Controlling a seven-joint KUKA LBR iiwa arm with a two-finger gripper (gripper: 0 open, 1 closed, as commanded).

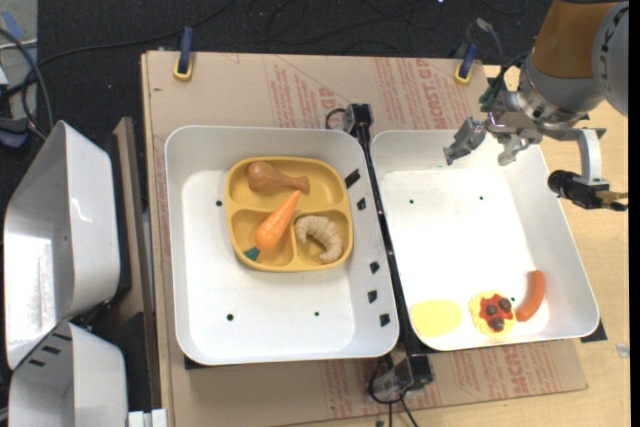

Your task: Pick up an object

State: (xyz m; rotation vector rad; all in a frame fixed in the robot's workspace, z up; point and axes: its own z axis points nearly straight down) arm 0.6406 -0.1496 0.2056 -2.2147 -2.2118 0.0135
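My gripper (489, 143) hangs over the far edge of the right bin (470, 245), its two grey fingers spread open with nothing between them. At the near end of that bin lie a flat yellow disc (436, 317), a small pizza slice toy (493, 310) and a red sausage (531, 295), all well away from the gripper. In the left bin (200, 245) sits a yellow divided plate (342, 185) holding a chicken drumstick (275, 178), a carrot (277, 222) and a shrimp (321, 236).
The bins rest on a cardboard sheet (300, 80) held by yellow clamps (183, 65) at the back. A black divider strip (375, 225) runs between the bins. White containers (55, 225) stand at the left, and cables lie on the dark floor behind.
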